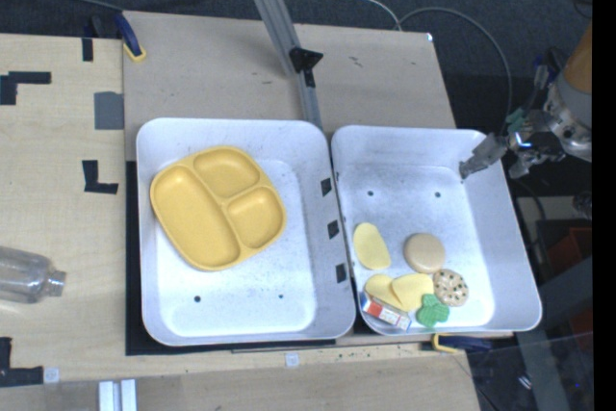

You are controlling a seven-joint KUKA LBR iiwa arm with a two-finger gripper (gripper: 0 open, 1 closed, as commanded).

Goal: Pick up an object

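Small plastic toy foods [412,282] look light, stiff, slippery; pinch the round beige piece [424,252] across. Gripper [496,152] state unclear.

A divided plate [218,206] lies in the left bin [154,298]; right of that bin, the right bin [500,236] holds toy foods [412,276] at its near end.

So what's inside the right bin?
The right bin holds a cluster of toy food near its front: a yellow oval, a tan round, a cookie, yellow pieces, something green and a red-white packet, partly covered by them.
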